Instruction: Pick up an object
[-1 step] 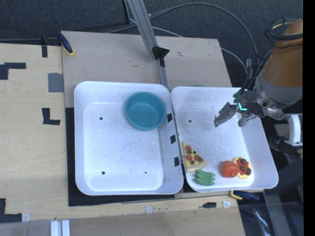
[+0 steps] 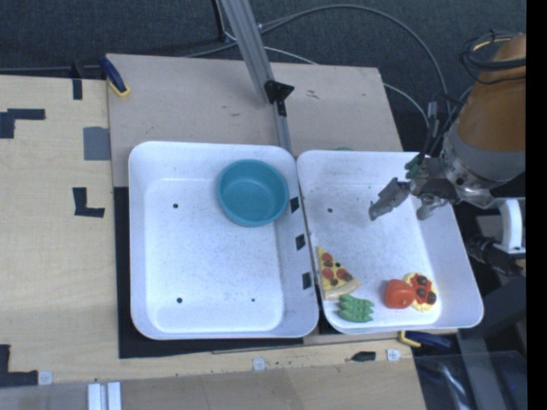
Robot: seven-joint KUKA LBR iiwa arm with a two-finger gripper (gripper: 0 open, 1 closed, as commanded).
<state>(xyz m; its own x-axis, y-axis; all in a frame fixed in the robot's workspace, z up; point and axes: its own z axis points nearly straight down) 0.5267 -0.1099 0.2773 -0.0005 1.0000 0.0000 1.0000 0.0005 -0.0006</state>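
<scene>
Pincer point(image 2: 408, 200): at 3 o'clock of the scene, over the upper part of the right bin point(image 2: 359, 186); 2 fingers spread apart, nothing between them. One finger point(image 2: 386, 201) slants toward 8 o'clock; the other points toward 6 o'clock.

Arm point(image 2: 496, 118): grey with an orange band, entering from 3 o'clock.

Pizza slice point(image 2: 334, 274): toy, lying flat at 7 o'clock of the pincer, well apart from it, against the right bin's left wall. Long axis runs roughly 11 to 5 o'clock.

Green toy point(image 2: 355, 309): just beside the pizza slice at its 5 o'clock, near the bin's lower rim; long axis close to 9 to 3 o'clock.

Red and yellow toy point(image 2: 408, 292): at 6 o'clock of the pincer, near the lower right corner of the right bin.

Left bin point(image 2: 171, 272): white, speckled, touching the right bin along 1 side. Holds 1 blue bowl point(image 2: 252, 192), upright, at its 1 o'clock corner.

Bench point(image 2: 188, 92): tan board, a black mat under the bins; pale surface with dark tape marks at 9 o'clock.

Metal pole point(image 2: 248, 37): slants down from 12 o'clock toward the seam between the 2 bins.

Cables point(image 2: 359, 11): looping over dark floor at 1 o'clock.
</scene>
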